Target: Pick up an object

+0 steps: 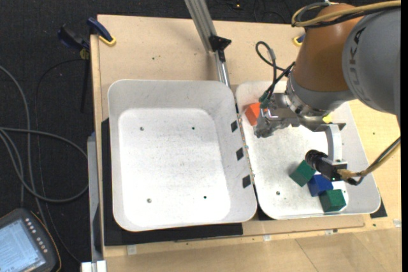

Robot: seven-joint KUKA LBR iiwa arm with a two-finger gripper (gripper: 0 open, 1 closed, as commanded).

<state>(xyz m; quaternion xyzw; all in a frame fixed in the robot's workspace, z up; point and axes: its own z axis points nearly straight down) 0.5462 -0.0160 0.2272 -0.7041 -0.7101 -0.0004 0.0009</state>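
Over the pale wooden bench point(166, 41) bearing two white bins, the grey-and-orange arm is reaching down into the right bin point(280, 200), its gripper point(262, 127) hanging just beside the orange block point(252, 113); finger state unclear.

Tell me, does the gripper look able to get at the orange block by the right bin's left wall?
Probably yes. The gripper sits right beside the small orange block; the bin wall close behind may hamper it.

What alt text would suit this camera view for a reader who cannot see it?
A grey and orange arm reaches from the right, its gripper low in the right bin beside an orange block. Green, blue and dark green blocks cluster near that bin's front corner.
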